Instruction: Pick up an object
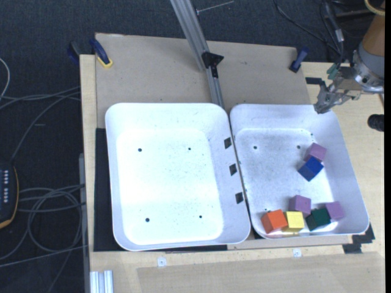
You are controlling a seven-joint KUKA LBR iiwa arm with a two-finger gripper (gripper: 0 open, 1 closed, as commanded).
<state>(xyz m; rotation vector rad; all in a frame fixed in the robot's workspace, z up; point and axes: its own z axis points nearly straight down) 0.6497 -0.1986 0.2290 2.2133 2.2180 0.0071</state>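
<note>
The gripper [324, 104] hovered over the right bin's [269, 118] far right corner, finger state unclear, not yet reaching; next, descend toward the blue block [310, 168].

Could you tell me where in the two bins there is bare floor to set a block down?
The left white bin shows bare floor throughout. In the right white bin, the far-left part is bare, bordered by the blue cube and lilac cube. The near edge is crowded: orange cube, yellow cube, green cube, two purple cubes. The gripper hovers over the far right corner.
</note>
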